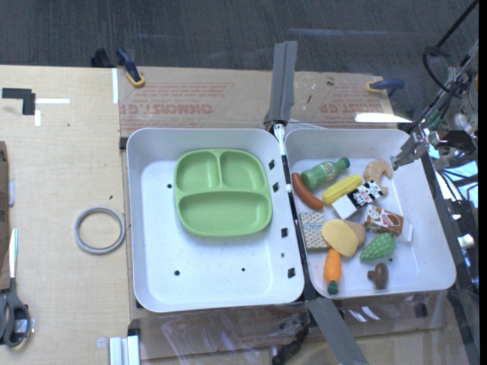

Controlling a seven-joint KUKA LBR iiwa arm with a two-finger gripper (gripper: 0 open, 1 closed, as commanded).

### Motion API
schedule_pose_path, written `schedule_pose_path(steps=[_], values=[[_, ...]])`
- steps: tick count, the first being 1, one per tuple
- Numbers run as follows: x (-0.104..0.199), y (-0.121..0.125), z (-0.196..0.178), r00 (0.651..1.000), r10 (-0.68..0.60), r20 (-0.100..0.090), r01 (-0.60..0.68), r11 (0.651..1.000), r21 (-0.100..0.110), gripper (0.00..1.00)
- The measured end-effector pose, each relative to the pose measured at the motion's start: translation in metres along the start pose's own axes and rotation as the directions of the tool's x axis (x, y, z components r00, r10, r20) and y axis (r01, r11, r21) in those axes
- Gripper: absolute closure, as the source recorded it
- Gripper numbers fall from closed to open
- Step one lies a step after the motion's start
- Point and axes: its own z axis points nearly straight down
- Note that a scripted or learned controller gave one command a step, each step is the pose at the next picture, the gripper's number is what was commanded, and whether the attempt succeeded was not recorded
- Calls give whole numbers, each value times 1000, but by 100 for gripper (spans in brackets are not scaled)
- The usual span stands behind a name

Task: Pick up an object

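Brown and rounded, a small toy mushroom [378, 276] is lying nearest the front wall of the right-hand shallow white bin [435, 226], low in the right half of the frame. Just left of it an orange toy carrot with a green tip [332, 269] is pointing toward the front. Behind them a green bumpy toy vegetable [378, 247] is resting beside a pale yellow rounded toy [343, 236], which is overlapping a small patterned square block [311, 230]. A brown and white printed packet [385, 221] is sitting just right of these. Farther back a black and white toy cow [367, 194], a yellow toy corn cob [342, 189] and a red toy sausage [306, 192] are crowding together, with a green toy bottle with a red label [323, 172] and a tan toy piece [377, 170] lying behind them.

In the left-hand white bin [152, 265], a light green divided plastic plate [223, 192] is sitting toward the back. On the wooden bench [53, 173] at lower left a clear tape ring [100, 229] and a pair of scissors [13, 310] are lying well apart.

At the upper right, the grey end effector [401, 158] is hanging over the back right corner of the right-hand bin, near the tan piece; whether its tips are apart or together cannot be told.
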Motion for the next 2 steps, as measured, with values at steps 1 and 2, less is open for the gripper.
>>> schedule_pose_path(steps=[1, 2], values=[[13, 16, 156, 997, -78, 4, 78, 997, -21, 0], [31, -64, 165, 994, -111, 10, 111, 993, -36, 0]])
